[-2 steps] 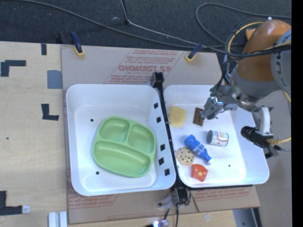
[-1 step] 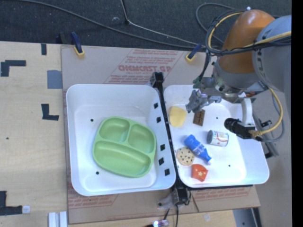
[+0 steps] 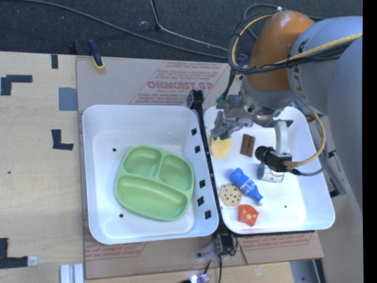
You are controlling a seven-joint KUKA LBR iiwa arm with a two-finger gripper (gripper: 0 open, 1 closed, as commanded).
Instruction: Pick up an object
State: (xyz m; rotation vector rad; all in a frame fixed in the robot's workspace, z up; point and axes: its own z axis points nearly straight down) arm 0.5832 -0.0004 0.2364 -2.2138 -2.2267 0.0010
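Note:
My gripper hangs over the left part of the right bin, close to the divider between the bins. Directly under its tip lies a pale yellow block; whether the gripper touches it is unclear. Right of that block lies a small brown bar. Further toward the front are a blue bottle, a round cookie and a red piece. A small white and red item lies partly under the arm's black fitting.
The left bin holds a green divided plate. The grey arm with its orange band and cables covers the right bin's back half. Black clips line the wall between the bins.

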